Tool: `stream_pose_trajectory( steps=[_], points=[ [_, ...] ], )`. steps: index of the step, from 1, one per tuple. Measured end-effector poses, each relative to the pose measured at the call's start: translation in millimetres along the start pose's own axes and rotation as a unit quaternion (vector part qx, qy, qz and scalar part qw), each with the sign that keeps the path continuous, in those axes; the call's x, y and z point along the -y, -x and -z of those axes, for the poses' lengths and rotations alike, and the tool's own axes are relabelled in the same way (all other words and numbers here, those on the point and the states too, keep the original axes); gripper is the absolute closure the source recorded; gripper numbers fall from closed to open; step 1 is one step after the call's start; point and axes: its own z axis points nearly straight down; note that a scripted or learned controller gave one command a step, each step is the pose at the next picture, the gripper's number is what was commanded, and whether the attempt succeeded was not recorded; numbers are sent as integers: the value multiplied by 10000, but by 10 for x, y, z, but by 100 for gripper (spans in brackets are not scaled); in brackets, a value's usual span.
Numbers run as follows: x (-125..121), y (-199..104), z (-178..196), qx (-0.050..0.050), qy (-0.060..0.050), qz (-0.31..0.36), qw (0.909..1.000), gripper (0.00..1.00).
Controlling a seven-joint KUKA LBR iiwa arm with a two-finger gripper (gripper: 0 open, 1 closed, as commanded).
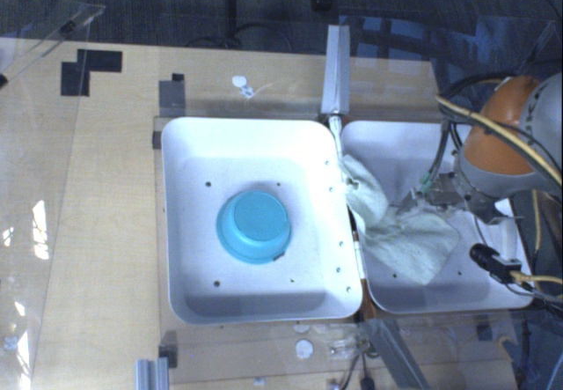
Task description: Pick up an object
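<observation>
Hovering pincer (pixel 420 197) touches crumpled cloth (pixel 400 234) in right bin (pixel 387 137).

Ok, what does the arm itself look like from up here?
The arm is grey and rounded, with an orange band on top. Yellow and black cables loop around it, and a black connector hangs lower down. The pincer is small, dark metal, too blurred for detail.

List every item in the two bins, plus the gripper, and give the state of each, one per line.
Blue bowl: upside down, alone in the left bin, untouched.
White cloth: crumpled, spread over the right bin, one end draped against the divider between the bins.
Gripper: down in the right bin at the cloth's upper edge; its grip cannot be made out.
</observation>
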Motion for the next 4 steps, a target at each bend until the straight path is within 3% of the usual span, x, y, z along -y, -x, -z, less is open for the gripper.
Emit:
stream_pose_trajectory(
  steps=[1, 2, 3, 4],
  points=[
    [-13, -8, 75, -5, -3, 7, 10000, 100],
    [14, 100, -32, 8, 74, 569, 9984, 100],
    [-59, -502, 1155, 1, 0, 997, 9950, 100],
    [-837, -1100, 1109, 0, -9, 1418, 9899, 100]
  ],
)
